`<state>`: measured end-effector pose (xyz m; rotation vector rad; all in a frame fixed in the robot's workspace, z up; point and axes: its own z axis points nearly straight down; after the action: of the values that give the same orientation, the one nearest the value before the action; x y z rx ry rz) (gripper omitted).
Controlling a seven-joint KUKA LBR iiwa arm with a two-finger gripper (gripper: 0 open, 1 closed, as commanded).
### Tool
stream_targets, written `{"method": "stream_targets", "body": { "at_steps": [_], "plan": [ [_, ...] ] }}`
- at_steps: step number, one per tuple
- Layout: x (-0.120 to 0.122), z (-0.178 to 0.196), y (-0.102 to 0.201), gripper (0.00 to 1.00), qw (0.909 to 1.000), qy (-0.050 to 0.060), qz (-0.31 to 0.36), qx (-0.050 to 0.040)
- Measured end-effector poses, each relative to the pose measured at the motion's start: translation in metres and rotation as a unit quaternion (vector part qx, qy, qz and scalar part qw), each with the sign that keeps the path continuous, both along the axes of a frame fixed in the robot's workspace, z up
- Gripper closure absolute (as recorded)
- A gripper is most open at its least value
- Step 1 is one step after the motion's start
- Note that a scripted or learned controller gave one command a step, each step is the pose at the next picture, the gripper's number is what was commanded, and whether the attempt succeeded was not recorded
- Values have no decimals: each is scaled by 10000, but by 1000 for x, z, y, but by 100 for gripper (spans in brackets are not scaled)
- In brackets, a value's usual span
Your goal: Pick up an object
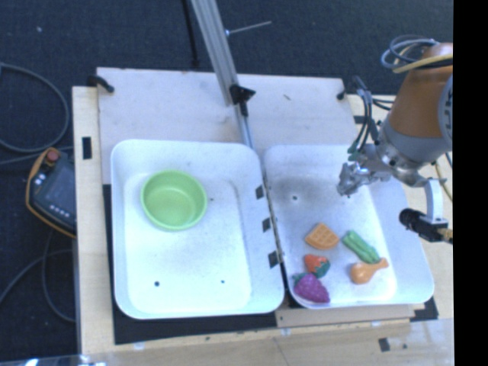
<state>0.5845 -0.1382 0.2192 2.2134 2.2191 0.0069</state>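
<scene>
Two shallow white plastic bins sit side by side. The left bin (130, 280), well away from the claw on the side opposite the arm, holds one round light-green plastic bowl (174, 199). The right bin (305, 166), under the claw, holds five toy foods, all nearer the camera than the claw: one orange waffle-like square (322, 237), one green pod-shaped vegetable (360, 246), one orange drumstick-shaped piece (367, 271), one red-and-green strawberry-like piece (316, 264) and one purple grape bunch (311, 287). The metal two-finger claw (349, 184) hangs above bare bin floor, apart from every toy; whether it is open or closed cannot be told.
</scene>
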Motion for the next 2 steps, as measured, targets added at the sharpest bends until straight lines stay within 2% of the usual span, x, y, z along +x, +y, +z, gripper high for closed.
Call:
{"method": "stream_targets", "body": {
  "at_steps": [1,2],
  "plan": [
    [-3,46,-6,100,10000,5,4,0],
    [-2,32,44,100,10000,36,15,9]
  ]
}}
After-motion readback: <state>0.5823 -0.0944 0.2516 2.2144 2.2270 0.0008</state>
